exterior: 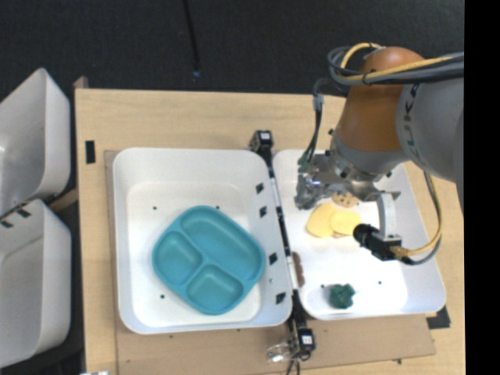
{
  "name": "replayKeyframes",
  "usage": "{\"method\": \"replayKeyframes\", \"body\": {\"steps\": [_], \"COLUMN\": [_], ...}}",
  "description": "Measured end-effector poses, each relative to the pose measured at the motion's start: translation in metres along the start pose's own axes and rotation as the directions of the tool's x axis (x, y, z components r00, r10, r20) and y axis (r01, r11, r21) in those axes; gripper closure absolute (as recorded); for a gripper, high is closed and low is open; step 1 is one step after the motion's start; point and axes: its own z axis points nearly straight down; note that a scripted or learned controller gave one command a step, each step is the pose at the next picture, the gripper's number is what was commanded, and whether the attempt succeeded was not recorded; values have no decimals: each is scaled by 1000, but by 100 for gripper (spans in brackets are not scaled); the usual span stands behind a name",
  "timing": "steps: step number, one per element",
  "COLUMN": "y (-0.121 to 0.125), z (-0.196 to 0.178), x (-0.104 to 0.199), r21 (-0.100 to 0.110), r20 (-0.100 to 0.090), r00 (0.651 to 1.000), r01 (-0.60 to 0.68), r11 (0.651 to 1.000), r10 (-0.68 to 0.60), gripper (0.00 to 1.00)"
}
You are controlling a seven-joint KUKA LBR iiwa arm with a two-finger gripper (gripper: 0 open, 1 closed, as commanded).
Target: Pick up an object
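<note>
- Camera view: a pale yellow, flat, lobed object (329, 223) lies in the right bin (422, 287), just below the gripper (312, 191).
- Whether the gripper grasps anything cannot be told.
- A small dark green object (341, 294) sits nearer the front.
- A blue divided tray (207, 258) lies in the left bin (133, 209).

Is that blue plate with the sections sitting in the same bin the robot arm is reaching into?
No, the blue divided plate lies in the left bin, while the gripper is over the right bin.
</note>
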Motion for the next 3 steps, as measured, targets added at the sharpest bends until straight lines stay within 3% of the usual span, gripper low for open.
{"method": "replayKeyframes", "body": {"steps": [1, 2, 3], "y": [-26, -45, -44], "z": [-14, -3, -4], "x": [43, 93, 90], "r21": [0, 0, -1], "r20": [-1, 0, 0], "r00": [1000, 1000, 1000], "r01": [1, 1, -5], "r11": [1000, 1000, 1000], "r10": [-1, -1, 5], "gripper": [100, 100, 0]}}
